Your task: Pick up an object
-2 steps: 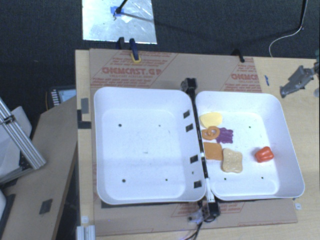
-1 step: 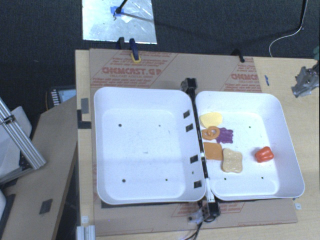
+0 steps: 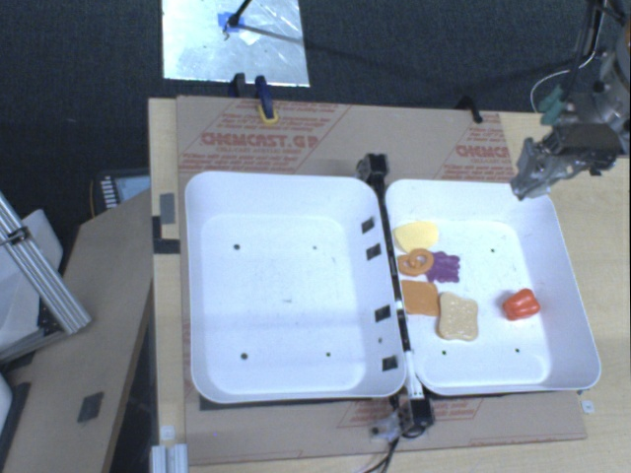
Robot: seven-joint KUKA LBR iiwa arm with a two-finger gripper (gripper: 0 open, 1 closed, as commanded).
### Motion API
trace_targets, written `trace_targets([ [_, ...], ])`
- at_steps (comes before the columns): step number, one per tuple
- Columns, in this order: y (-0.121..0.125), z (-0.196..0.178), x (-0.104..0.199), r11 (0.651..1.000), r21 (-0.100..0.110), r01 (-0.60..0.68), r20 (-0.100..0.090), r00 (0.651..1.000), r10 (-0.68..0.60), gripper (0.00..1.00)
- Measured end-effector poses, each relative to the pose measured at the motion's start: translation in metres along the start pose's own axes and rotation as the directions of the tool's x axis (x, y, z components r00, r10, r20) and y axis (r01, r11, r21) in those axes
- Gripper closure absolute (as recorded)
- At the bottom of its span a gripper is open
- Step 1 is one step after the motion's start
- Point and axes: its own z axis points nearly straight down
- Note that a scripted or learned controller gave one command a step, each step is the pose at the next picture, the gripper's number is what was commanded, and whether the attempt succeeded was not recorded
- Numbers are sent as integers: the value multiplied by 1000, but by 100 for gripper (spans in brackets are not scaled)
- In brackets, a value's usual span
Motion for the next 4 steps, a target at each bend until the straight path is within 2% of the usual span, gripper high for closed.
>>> trace_targets([
  [1,0,-10,66,1000,1,-1,0,1000,1,100],
  [2,1,-37,141,1000,-1,-3,-1,1000,3,100],
  [3,19,-35,176,1000,1,-6,1,1000,6,100],
  [4,55,-35,212,1000,0,-6,1,1000,6,100],
])
